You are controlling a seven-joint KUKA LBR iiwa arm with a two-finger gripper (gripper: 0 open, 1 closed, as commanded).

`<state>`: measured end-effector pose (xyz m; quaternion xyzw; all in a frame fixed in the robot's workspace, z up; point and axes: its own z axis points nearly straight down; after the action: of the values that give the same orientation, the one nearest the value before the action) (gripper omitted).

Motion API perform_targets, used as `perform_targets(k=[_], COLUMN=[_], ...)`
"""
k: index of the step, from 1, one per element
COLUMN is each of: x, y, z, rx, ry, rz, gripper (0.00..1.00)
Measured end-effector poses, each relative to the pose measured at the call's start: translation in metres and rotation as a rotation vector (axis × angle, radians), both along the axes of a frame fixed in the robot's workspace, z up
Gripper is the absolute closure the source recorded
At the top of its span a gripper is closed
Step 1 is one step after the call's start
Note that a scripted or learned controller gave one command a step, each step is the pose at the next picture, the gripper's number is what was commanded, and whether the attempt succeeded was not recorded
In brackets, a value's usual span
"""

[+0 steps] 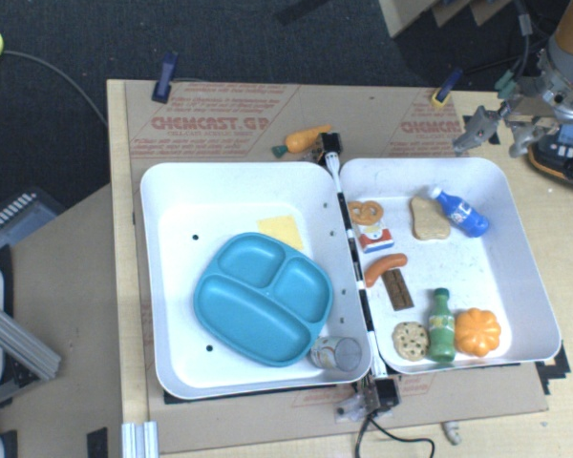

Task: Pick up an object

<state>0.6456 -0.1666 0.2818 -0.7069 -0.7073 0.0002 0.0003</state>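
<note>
The likeliest pick is the blue bottle (461, 213), lying on its side near the far right corner of the right bin (525, 256), its white cap pointing toward the far rim. It lies just beside a tan bread slice (428, 219) on its left, apparently touching or nearly so.

The gripper (498, 134) hangs over the bench past that bin's far rim, closer to the bottle than to anything else. Its 2 fingers are spread apart with nothing between them.

To do this well, I would judge:
- Come in over the bottle's middle, with the fingers across its short width, not along its length.
- Keep the left finger out of the narrow space by the bread slice, or both may shift.
- Go low enough to clamp the body; a round bottle may roll out of a shallow pinch.

Along the right bin's near edge stand a cookie (411, 340), a green bottle (441, 325) and an orange pumpkin (477, 332), packed close and harder to separate. Along its left wall lie a pretzel (367, 213), a sausage (383, 268) and a brown bar (397, 289). The left bin (172, 256) carries a blue divided plate (263, 297).
</note>
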Motion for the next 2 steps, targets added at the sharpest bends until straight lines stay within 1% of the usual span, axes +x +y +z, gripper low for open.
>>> perform_targets(k=[1, 2], x=[0.020, 0.022], y=[-0.037, -0.037], z=[-0.098, -0.196], rx=[0.000, -0.001], ry=[0.002, -0.003], rz=[-0.001, 0.000], gripper=[0.00, 0.00])
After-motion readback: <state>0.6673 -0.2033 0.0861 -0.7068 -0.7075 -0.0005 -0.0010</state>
